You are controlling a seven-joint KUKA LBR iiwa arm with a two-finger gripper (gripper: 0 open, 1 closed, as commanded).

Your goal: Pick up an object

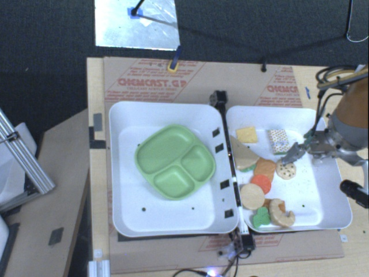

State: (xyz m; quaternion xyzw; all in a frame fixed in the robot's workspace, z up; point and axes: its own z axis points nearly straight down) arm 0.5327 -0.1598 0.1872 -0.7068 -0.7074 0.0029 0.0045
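Observation:
The right bin (328,201) holds several toy foods. There is a yellow square (247,134), a speckled block (278,138), a chocolate-chip cookie (286,169), an orange piece (266,167), a red disc (260,183), a beige round (252,196), a green piece (262,217) and a bitten doughnut (283,213). My gripper (294,152) reaches in from the right and hangs low over the bin, just above the cookie and right of the speckled block. Nothing shows between its tips.
A green divided plate (176,161) lies in the left bin (127,212). A black divider (226,154) runs between the bins. The arm's grey body (346,137) and cables cover the right bin's far right side.

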